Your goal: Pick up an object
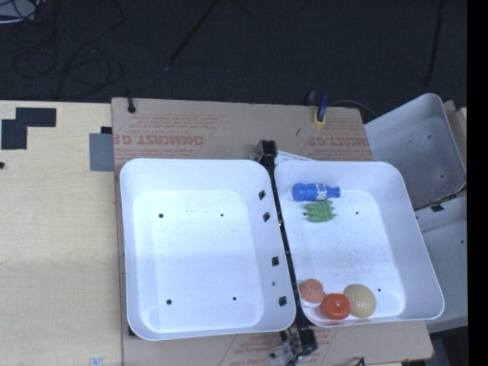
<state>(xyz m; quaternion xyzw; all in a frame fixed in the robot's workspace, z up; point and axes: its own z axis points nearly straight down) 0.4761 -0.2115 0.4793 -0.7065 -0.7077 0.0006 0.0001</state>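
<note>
Here we go: two white bins side by side on a sheet of printed cardboard (191, 132), and every candidate sits in the right bin (381, 172). The left bin (152, 175) is beside it, joined along a dark seam with small black clips.

Up at the far end of the right bin, near the seam, lies a blue bottle (315, 192) on its side, its white cap pointing right. Just below it, nearly touching, is a small green lump (320, 212); I can't make out what it is. Those two have open floor around them on the right and below, which I judge makes them the friendlier targets.

Down in the near corner it's crowded. A pinkish round piece (311, 290), a red round piece (335, 306) and a pale tan ball (360, 300) huddle together against the near wall, each touching its neighbour. My guess is they rolled there and the rim stopped them. Going for one risks nudging the others, and round things tend to squirt away.

As for my claw, I cannot tell whether it is released or clenched, and nothing here shows it grasping anything. Nothing looks lifted; all five pieces rest on the bin floor.

My call: the bottle. It's long and lying flat, so a descent across its narrow width should give a fair hold. The danger is the far wall and the green lump so close by.
</note>
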